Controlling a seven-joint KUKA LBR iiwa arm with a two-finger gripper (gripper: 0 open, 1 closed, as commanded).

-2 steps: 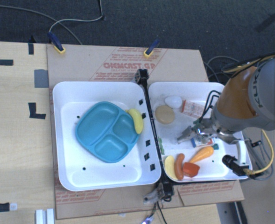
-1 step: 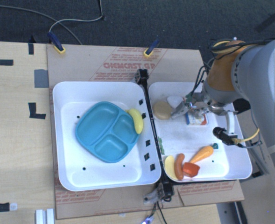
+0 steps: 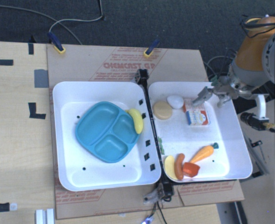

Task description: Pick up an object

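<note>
My gripper [image 3: 212, 98] hangs over the far right part of the right bin [image 3: 230, 125], open, with nothing between its fingers. Just below and left of it lies a small white carton [image 3: 196, 116] with red and blue print. A white egg-shaped object [image 3: 175, 101] and a tan round bun [image 3: 163, 109] lie to the left of the carton. An orange carrot [image 3: 203, 153], a sausage [image 3: 179, 164], a red piece [image 3: 190, 169] and a yellow slice [image 3: 168, 164] sit near the bin's front edge.
The left bin [image 3: 67, 125] holds a blue divided plate [image 3: 108, 130] with a yellow banana [image 3: 136, 120] at its right edge. A black clip strip [image 3: 149, 125] runs between the bins. The arm's orange band [image 3: 256, 45] stands at the far right.
</note>
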